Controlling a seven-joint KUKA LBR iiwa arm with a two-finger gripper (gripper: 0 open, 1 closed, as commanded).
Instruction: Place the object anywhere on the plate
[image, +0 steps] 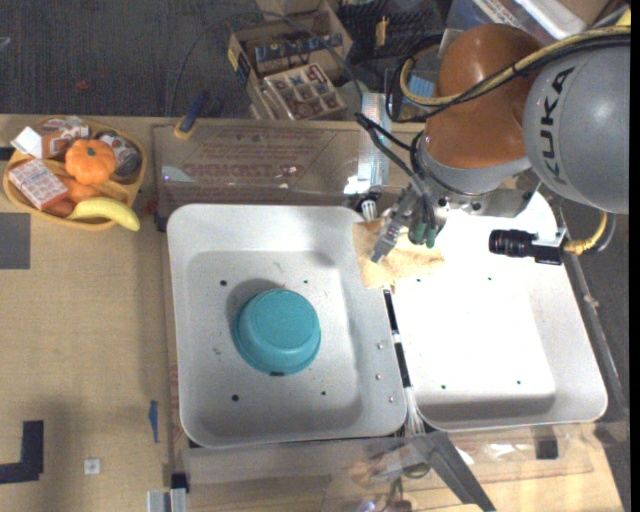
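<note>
Between the two bins, the hand (403, 232) pinches a tan object (400, 262), well apart from the teal plate (278, 331).

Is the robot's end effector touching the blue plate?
Apart. The camera view shows the end effector over the bins' shared edge near a tan object, with bare white bin floor before the blue plate.

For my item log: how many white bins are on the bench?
2. The left bin holds a teal plate; the right bin lies beside it, under the arm. None seems hidden.
</note>
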